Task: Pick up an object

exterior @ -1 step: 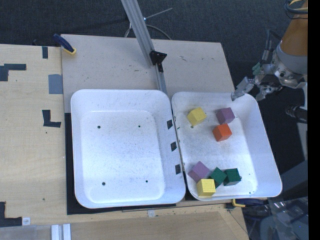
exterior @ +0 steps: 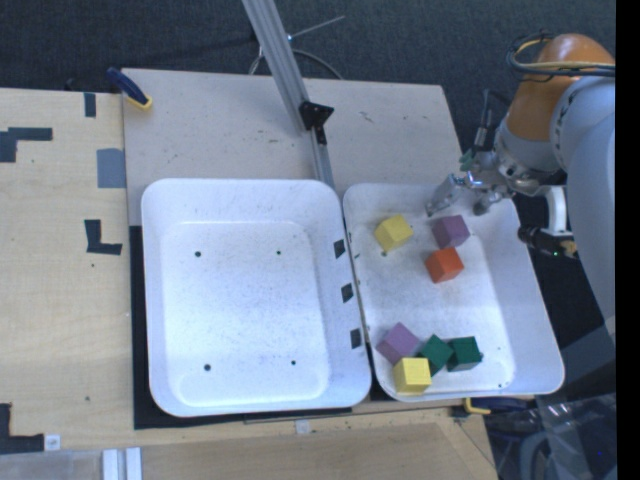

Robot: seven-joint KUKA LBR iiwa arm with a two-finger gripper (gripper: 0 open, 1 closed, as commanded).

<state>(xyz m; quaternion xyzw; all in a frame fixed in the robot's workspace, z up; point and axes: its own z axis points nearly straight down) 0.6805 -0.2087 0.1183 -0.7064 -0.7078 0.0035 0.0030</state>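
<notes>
While fingers (exterior: 447, 200) hover above purple cube (exterior: 450, 230), their state cannot be told.

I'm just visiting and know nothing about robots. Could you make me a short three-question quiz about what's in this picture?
1. True or false: all the blocks lie in the right bin.
2. How many yellow blocks are there?
3. Which block lies nearest the gripper? A) upper purple block B) orange block C) dark green block

Key
1. True; the left bin holds none.
2. Two: upper yellow block and lower yellow block.
3. A, the upper purple block; the orange block lies below it, and the dark green block is at the bin's near end.
</notes>
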